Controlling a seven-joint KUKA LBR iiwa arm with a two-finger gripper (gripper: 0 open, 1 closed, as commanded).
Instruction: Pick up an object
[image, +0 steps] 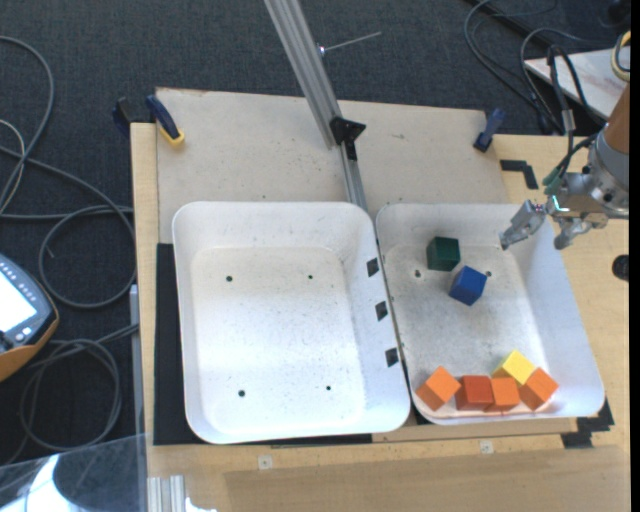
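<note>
In the camera view, the two-finger metal gripper (543, 228) hangs at the right bin's far right corner, just above the rim, with its two fingers spread apart and nothing between them, so it is released and holds no object. The shallow white plastic right bin (570, 330) carries all the candidates. A dark green cube (443, 252) and a blue cube (467, 285) sit close together near the bin's far middle, corner to corner, though whether they actually touch is hard to say at this slant. Along the near edge, toward the near right corner, four blocks crowd in a row: an orange cube (437, 388), a red-orange cube (477, 391), a yellow cube (518, 366) and another orange cube (539, 388), pressed together, probably because the bin's sloped wall gathers loose pieces there. The shallow white plastic left bin (200, 300) lies beside it, sharing the middle divide. The open fingers suit an approach, and I judge the green or blue cube the easier pick, since each has free sides for the fingers, while the packed row leaves little room to slip a finger in.
</note>
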